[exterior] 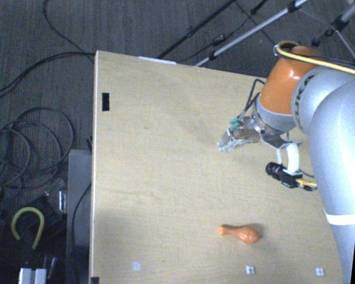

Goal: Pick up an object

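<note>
An orange pear-shaped object (241, 233) is seen lying on its side on the tan bench (159, 187), in the near part of the surface, right of centre. Its long axis runs roughly left to right: the narrow neck points left, the bulbous end right. Nothing is touching it.

Small pale markers (250, 269) are noted on the bench nearer the front edge, and a dark tab (105, 101) near the far left edge.

Farther back, the tool (231, 138) is held over the bench surface, well apart from the orange object. Its metallic fingers (227, 142) point left and slightly down. Whether they are spread or closed cannot be told at this size; nothing is seen between them. A black fitting (283, 173) with a yellow tip hangs just beside the wrist.

Behind the tool, the orange band (282, 87) and the grey arm (334, 144) are seen entering from the right.

Off the bench, on the grey carpet, looped black cables (24, 138) are seen at left, and tripod legs (270, 18) beyond the far edge.
</note>
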`<state>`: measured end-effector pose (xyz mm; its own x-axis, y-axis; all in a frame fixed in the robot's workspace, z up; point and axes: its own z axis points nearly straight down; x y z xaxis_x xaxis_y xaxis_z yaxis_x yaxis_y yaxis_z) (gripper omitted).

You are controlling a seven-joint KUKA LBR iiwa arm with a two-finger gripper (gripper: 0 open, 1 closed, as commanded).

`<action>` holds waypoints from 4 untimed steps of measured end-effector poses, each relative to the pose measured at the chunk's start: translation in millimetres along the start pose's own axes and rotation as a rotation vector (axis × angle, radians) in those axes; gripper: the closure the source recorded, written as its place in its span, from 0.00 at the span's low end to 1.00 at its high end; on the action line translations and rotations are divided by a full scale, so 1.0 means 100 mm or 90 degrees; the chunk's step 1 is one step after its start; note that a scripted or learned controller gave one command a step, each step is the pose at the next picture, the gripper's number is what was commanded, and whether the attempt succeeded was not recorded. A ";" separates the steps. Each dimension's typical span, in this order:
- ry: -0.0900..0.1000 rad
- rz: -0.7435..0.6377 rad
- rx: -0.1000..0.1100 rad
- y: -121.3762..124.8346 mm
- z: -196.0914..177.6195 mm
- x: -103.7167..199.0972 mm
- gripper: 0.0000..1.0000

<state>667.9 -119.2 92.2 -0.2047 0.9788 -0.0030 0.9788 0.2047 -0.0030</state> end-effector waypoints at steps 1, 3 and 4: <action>0.000 0.000 0.000 0.00 0.00 0.00 0.00; 0.002 -0.170 -0.003 -0.02 -0.01 -0.10 1.00; 0.002 -0.170 -0.003 -0.02 -0.01 -0.10 0.00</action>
<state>668.4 -129.4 93.0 -0.4554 0.8903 0.0001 0.8903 0.4554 0.0009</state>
